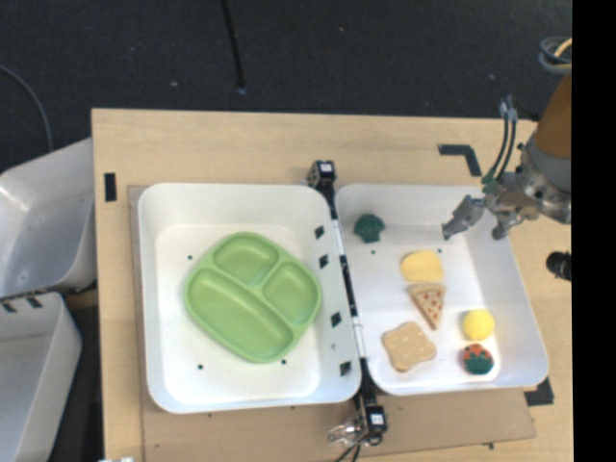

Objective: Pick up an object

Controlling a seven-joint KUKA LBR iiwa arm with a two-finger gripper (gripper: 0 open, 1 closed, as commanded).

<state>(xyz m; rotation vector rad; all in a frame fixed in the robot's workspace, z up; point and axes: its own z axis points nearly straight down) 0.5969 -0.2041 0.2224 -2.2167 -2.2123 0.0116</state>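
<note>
The right bin point(380, 373) holds several toy foods. A dark green broccoli piece point(369, 226) lies at its far left. A yellow lump point(422, 266) sits mid-bin, with a pizza slice point(429, 305) just below it. A slice of toast point(408, 346) lies near the front. A yellow ball point(477, 324) and a red-and-green piece point(476, 359) rest at the front right. My gripper point(480, 218) hangs over the bin's far right part, open, its two fingers spread with nothing between them.
The left bin point(159, 354) holds a green divided plate point(252, 296). A black clip point(321, 172) sits at the far end of the seam between the bins, and another clip point(371, 418) at the near end. Black brackets mark the bench corners.
</note>
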